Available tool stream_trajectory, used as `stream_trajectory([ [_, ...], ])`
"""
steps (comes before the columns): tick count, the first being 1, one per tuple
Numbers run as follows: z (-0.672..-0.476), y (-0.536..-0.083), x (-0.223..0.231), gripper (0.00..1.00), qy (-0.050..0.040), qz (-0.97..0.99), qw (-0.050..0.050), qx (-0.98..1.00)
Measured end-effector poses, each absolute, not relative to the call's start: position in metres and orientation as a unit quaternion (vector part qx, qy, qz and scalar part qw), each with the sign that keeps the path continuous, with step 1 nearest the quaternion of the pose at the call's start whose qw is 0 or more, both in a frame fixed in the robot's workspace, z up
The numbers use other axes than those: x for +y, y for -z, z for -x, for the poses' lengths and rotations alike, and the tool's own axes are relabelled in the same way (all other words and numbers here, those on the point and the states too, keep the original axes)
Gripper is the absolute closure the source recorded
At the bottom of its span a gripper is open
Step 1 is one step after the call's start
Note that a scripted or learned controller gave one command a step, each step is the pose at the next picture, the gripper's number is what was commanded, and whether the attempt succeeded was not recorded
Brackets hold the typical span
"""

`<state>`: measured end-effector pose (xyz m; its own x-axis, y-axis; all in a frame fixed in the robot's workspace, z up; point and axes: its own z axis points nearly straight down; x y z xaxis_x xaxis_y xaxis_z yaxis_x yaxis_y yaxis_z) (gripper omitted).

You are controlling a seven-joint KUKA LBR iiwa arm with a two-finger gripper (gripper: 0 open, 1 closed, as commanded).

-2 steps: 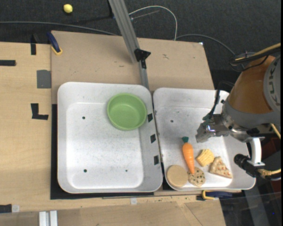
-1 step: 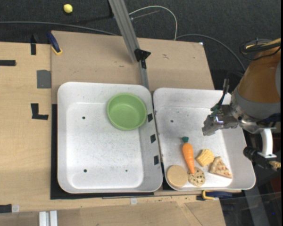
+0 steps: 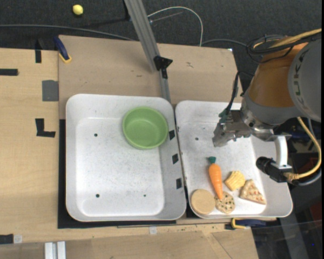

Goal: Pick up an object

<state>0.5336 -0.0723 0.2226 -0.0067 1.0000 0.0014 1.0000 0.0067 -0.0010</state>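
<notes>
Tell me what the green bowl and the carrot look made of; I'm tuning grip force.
Bowl: likely plastic, matte to satin, given its even flat green and soft sheen. Carrot: looks like toy food, plastic or rubber, with uniform bright orange and a small green tip; the view is too coarse to tell hard from soft.

Tool (image 3: pixel 222 139) hangs above carrot (image 3: pixel 215 180) in right bin (image 3: pixel 194 123).
</notes>
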Motion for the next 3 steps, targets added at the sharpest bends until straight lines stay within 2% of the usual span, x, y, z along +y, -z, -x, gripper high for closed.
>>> stream_trajectory([
  [3,-0.601,-0.209,0.060,1.00,0.0000,0.705,0.001,-0.709],
])
